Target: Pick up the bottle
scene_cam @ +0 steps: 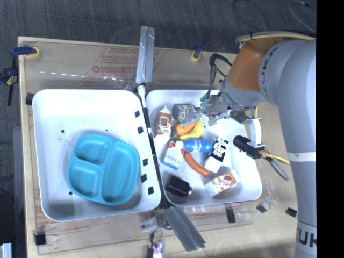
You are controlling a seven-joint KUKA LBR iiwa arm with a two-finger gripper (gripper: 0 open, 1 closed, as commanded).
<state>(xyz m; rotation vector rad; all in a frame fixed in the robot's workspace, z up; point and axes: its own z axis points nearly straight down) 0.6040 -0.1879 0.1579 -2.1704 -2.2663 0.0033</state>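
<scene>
We see the tabletop (80,55) carrying two white bins. The grey arm (293,122) reaches in from the right, orange band above the wrist, bent down over the far end of the right bin (252,190). Left bin (48,112), well off to the pincer's left, holds a blue divided tray (104,168), apart from the task.

Pincer (215,109) hangs over the right bin's clutter; whether it is wide or narrow, we cannot tell, the wrist hardware covers it. Nothing seen between it.

The bottle (198,145), blue with a white cap end, lies on its side just below and left of the pincer, near but apart. It rests across an orange sausage-shaped toy (194,164), with a banana (192,129) just above it, so it sits propped in the pile, not flat on the bin floor. A can (184,112) lies just left of the pincer. A black-and-white carton (217,150) touches the bottle's right end. A small black block (178,186) sits further down.

We judge the grasp not yet made; the crowding neighbours likely make a clean approach tight.
</scene>
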